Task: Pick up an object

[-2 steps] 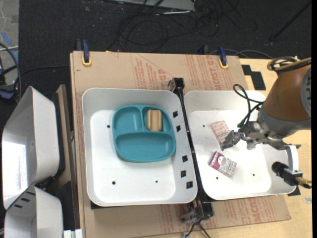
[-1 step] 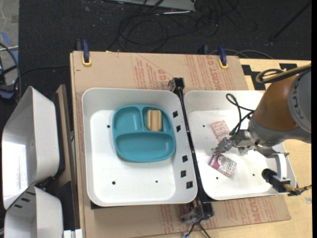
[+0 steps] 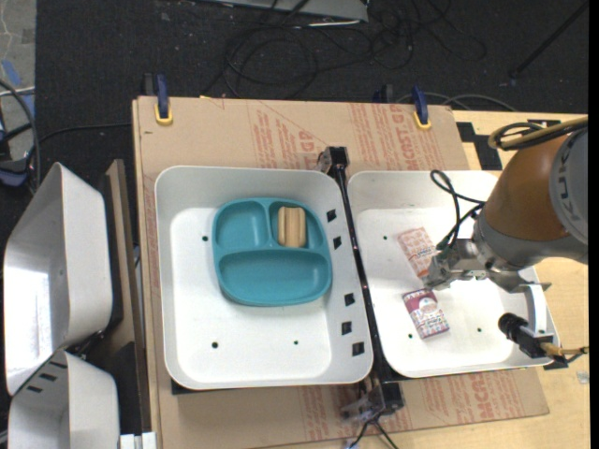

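Now my gripper (image 3: 440,271) hovers between two small pink-and-white packets, one at twelve o'clock (image 3: 415,247), one at six (image 3: 426,312) (finger state: cannot tell); next, descend onto one.

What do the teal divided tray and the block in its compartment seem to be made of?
The teal tray looks like moulded plastic: uniform colour, rounded rims, soft sheen. The tan block in its upper right compartment looks like unfinished wood, matte with faint lengthwise streaks, though the resolution leaves that open.

I see my arm (image 3: 538,204) reaching in from the right, its orange band uppermost, wrist bent downward, with the gripper (image 3: 440,271) lowered at its left end, pointing down.
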{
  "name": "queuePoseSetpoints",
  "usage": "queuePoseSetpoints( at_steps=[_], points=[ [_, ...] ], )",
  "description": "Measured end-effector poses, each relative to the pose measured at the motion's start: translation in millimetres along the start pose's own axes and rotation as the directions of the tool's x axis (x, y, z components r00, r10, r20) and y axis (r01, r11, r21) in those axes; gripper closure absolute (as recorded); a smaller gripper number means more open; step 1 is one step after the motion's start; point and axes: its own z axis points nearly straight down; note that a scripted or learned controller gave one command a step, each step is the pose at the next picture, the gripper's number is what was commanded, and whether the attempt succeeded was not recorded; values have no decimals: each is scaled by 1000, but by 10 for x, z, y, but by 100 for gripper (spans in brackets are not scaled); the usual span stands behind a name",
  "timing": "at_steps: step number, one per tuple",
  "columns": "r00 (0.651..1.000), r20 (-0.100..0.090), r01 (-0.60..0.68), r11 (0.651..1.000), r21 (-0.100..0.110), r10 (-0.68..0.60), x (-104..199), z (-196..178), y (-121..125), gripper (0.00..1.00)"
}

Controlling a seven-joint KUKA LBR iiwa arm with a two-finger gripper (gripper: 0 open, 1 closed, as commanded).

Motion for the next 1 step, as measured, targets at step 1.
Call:
queuePoseSetpoints(
  at_steps=[1],
  points=[
    [1000,3,7,1000,1,-7,97,-543,61,100]
  ],
)
